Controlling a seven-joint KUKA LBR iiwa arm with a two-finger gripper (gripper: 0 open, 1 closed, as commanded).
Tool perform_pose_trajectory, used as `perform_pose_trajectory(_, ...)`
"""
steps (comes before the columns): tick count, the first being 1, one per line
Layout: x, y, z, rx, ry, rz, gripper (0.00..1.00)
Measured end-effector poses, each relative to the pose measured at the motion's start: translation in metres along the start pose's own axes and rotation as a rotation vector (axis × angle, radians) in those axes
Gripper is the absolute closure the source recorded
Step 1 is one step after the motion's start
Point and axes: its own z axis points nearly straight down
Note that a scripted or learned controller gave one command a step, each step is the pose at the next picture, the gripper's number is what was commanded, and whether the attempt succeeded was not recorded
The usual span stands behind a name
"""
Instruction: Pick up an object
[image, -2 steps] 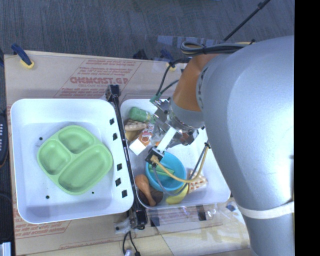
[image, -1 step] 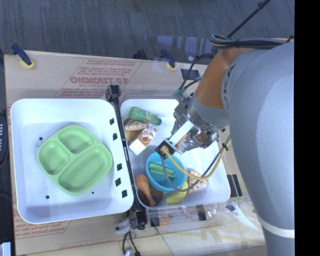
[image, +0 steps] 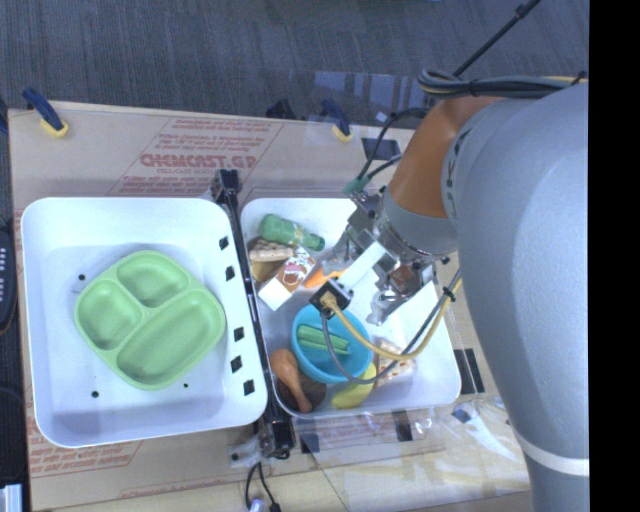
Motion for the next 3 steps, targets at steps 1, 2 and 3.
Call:
perform_pose_trajectory(1, 0.003, 0.038, 0.126, 0.008, -0.009, -0.063, 0.0)
perform_pose_trajectory(2, 0.021, 0.055, 0.161, 0.002, -0.002, 0.134, 0.0)
perform_pose_trajectory(3, 0.072, 0.08, 0.16, 0.003, 0.001, 0.29, 0.0)
